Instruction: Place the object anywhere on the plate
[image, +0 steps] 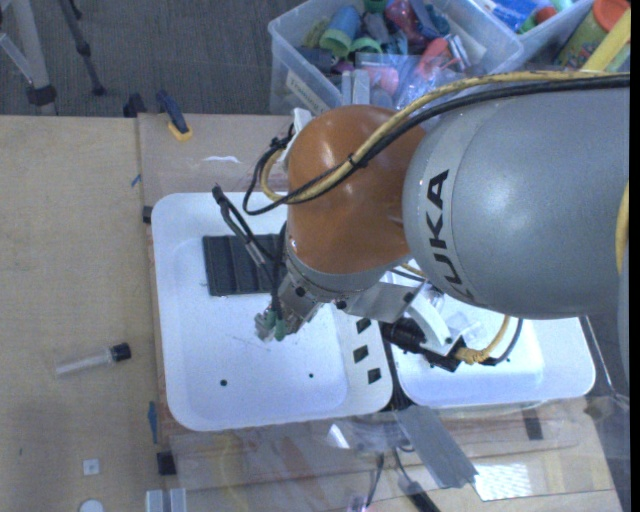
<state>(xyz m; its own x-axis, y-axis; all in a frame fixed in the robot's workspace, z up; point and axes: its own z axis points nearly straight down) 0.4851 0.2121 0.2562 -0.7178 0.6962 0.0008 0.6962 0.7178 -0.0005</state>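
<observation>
The left white bin (190, 400) holds a flat black ribbed rectangle (232, 265) near its far side; whether this is the plate I cannot tell. My gripper (272, 325) hangs low over the middle of this bin, just right of and nearer than the rectangle. A small greenish-grey bit shows at its tip, too blurred to name. The orange wrist band (345, 195) and the grey arm (520, 190) cover the right part of the left bin and most of the right bin (560, 375).
A clear tub (400, 45) of colourful toys stands behind the bins. On the wooden bench to the left lies a small tube with a dark cap (92, 359). A blue clamp (176, 120) sits at the back left. Cables loop around the wrist.
</observation>
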